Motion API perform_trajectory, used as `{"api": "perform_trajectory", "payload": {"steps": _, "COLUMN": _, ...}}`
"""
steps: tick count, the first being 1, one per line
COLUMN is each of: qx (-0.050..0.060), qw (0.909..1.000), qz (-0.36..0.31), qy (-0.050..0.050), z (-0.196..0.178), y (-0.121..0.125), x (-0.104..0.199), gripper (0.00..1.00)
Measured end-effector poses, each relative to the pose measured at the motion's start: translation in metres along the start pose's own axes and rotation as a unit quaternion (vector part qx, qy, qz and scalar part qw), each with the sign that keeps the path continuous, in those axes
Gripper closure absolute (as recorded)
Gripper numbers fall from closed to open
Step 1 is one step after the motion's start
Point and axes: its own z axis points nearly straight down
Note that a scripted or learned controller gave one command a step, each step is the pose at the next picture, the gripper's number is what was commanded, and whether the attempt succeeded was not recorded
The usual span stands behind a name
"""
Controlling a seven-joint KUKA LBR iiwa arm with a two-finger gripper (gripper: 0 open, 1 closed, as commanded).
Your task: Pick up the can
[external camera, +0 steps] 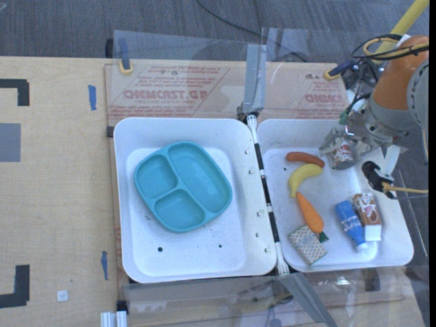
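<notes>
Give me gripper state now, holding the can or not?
Gripper: down at the can in the right bin; open or closed cannot be told, and no grasp is visible.

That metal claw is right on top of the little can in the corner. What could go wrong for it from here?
The can lies tilted near the back of the right bin, so it may roll or slip away from the gripper. The sausage and banana lie just beside it and could get nudged or caught by mistake. The bin's back wall is close, which may crowd the approach.
</notes>
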Motion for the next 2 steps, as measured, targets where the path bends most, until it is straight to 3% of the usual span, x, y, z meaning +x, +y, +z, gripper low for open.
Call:
{"api": "perform_trajectory", "payload": {"steps": 1, "qx": 0.001, "qw": 1.0000, "qz": -0.001, "qy": -0.001, "z": -0.008, "y": 0.000, "x": 0.001, "gripper": 1.00}}
{"api": "perform_trajectory", "payload": {"steps": 2, "qx": 0.002, "qw": 0.9999, "qz": -0.011, "qy": 0.000, "z": -0.126, "y": -0.070, "x": 0.084, "gripper": 1.00}}
